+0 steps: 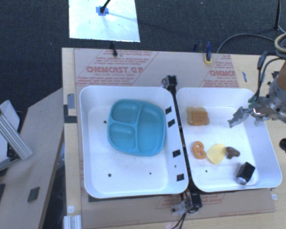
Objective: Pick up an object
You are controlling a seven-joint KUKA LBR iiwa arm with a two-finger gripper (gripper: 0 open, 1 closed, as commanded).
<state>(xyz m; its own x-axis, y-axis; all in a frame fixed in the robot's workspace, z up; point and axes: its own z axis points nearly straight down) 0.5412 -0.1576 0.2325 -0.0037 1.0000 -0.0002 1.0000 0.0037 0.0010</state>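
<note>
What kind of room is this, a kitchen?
Probably a robot lab, not a kitchen: a robot arm reaches over two white bins holding a blue divided plate and small toy-like items, with cables about.

A blue divided plate (136, 127) fills the left bin (93, 142); the hand (239, 116) hovers over the right bin (267, 161).

From my console the bench looks evenly and brightly lit from overhead. The two white bins (133, 187) come close to washing out, and a pale sheet (103, 14) at the top glares. Shadows are short and soft. The picture is a little grainy, softest around the arm (283, 92) on the right.
</note>
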